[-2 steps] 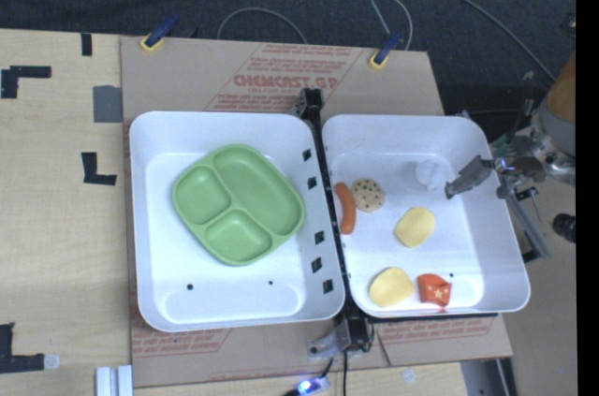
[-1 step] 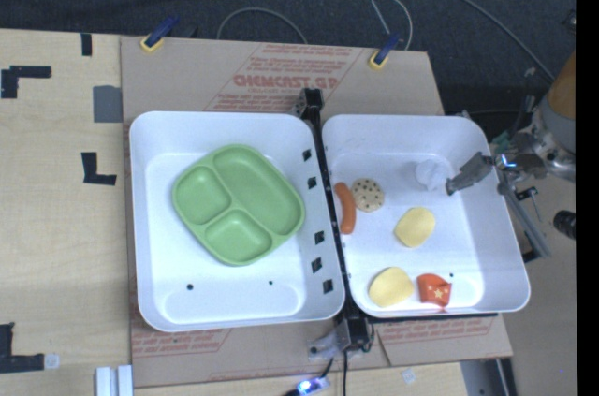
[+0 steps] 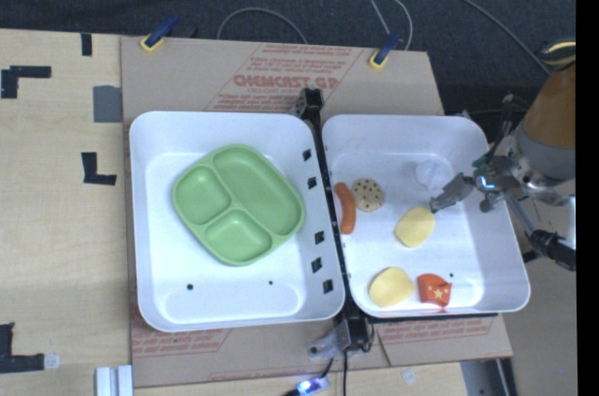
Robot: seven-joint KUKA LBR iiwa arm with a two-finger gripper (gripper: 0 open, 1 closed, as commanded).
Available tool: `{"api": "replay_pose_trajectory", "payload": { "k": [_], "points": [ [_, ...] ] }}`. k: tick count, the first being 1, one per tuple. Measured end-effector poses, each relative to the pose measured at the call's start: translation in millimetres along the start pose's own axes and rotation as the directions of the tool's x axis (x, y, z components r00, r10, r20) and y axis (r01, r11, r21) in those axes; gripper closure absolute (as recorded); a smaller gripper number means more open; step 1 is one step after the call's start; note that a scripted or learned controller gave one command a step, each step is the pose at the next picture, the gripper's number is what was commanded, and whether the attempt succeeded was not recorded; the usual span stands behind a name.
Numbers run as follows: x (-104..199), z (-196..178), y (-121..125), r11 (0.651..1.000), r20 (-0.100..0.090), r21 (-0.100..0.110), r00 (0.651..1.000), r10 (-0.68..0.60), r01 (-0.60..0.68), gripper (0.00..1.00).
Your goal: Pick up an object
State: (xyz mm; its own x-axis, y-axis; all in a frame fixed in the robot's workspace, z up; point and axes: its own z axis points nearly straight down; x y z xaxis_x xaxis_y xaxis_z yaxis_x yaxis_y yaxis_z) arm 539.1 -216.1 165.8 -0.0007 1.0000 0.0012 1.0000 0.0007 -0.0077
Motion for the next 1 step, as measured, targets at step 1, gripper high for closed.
{"api": "replay_pose_trajectory", "payload": {
  "k": [1],
  "points": [
    [7.4, 59.2, -8.2, 1.0, -0.001, 0.001, 1.0, 0.0, 0.0, 0.0]
  ]
}}
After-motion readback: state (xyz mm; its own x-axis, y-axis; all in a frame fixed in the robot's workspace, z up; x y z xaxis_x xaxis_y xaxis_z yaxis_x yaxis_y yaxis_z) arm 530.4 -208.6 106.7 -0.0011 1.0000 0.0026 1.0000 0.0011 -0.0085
